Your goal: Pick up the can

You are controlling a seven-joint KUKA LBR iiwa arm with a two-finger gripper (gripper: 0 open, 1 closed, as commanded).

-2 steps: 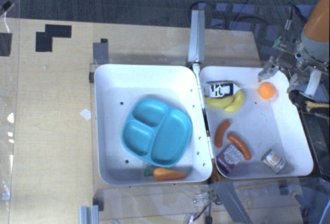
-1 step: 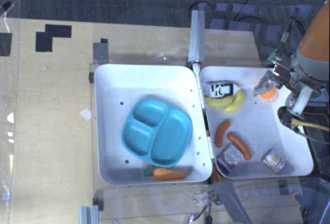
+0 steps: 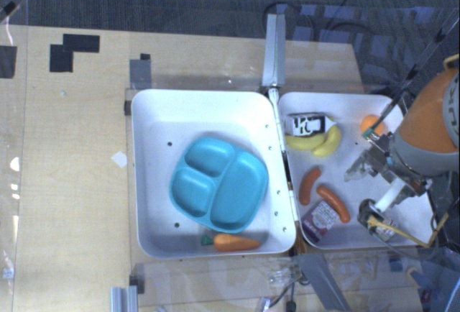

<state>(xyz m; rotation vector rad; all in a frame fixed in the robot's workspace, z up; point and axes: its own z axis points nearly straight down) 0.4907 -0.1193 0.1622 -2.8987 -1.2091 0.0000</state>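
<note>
Partly cut off by the right edge, the arm (image 3: 435,124) shows its orange band and grey wrist above the right bin (image 3: 345,103). Its gripper (image 3: 374,159) hangs over the right part of that bin, a tangle of grey metal too blurred to read; whether it is spread or closed cannot be told, and nothing can be made out in its grasp. An orange object (image 3: 369,124) at the far right is half hidden behind it. The can (image 3: 307,124) lies on its side in the far left part of the right bin, white with black markings, touching the banana (image 3: 321,144) curved just near of it. Two sausages (image 3: 310,185) (image 3: 333,203) and a dark packet (image 3: 321,219) lie nearer. The left bin (image 3: 151,159) bears a blue divided plate (image 3: 219,183) and a carrot (image 3: 231,242).
</note>
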